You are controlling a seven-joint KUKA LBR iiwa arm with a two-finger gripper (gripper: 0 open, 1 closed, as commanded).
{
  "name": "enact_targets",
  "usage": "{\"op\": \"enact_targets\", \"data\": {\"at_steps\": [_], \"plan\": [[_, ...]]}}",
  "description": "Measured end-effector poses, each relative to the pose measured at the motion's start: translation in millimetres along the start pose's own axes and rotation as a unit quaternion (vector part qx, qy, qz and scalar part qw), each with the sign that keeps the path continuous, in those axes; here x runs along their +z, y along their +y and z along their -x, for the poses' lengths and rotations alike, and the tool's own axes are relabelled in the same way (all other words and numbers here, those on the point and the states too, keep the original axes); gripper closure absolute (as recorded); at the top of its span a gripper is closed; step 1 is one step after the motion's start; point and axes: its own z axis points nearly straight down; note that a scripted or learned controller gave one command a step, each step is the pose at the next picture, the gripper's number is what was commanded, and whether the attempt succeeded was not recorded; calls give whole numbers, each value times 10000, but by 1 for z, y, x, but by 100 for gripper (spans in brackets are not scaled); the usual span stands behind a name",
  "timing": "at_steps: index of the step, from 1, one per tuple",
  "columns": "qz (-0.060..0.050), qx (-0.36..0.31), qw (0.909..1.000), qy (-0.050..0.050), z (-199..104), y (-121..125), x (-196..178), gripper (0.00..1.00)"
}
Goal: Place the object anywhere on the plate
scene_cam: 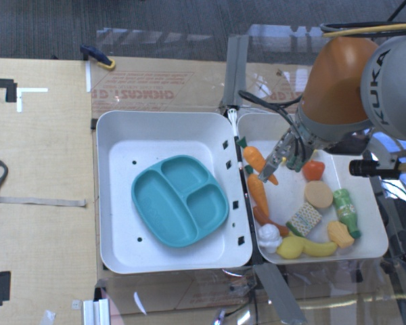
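The plate (181, 200) is teal, with three compartments, and lies tilted in the left bin (108, 202) at frame centre; white floor shows around it on all sides. The pincer (276, 162) hangs over the right bin's (372, 239) upper left corner, beside the dividing wall; whether it is open or closed cannot be told. An orange carrot (254, 158) lies just left of it, touching that wall. Other toy foods crowd the bin's lower half.
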Motion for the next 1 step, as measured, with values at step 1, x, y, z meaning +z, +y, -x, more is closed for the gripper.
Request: {"op": "enact_targets", "data": {"at_steps": [1], "plan": [[2, 3, 10000, -1, 0, 0, 0, 0]]}}
